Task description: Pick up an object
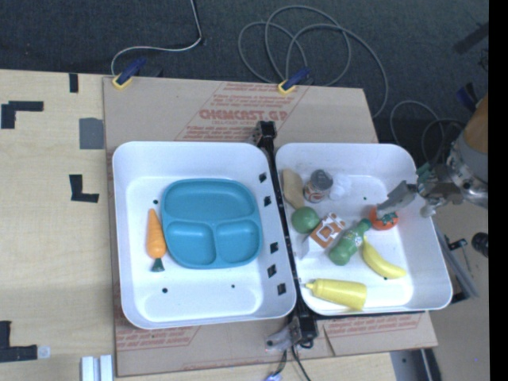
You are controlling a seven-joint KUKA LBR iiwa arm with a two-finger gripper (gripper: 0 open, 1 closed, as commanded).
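I see the tool [394, 198] over the rt bin [357, 151], at 3 o'clock of the view; can't tell its state. Right at its tip sits a small red-orange round obj, tomato [385, 220], partly covered by the tool. Nearby: yellow banana [382, 261] at 6 o'clock of the tomato, green bottle [347, 247] at 8, yellow mustard bottle [337, 292] near the front wall. Lt bin [127, 213] has a blue divided plate [211, 222] w/ an orange carrot [155, 236] just beside it at 9 o'clock.

One fixed camera hangs above the bench [48, 213] — looking down at a slant, taking in both white bins [131, 173] side by side.
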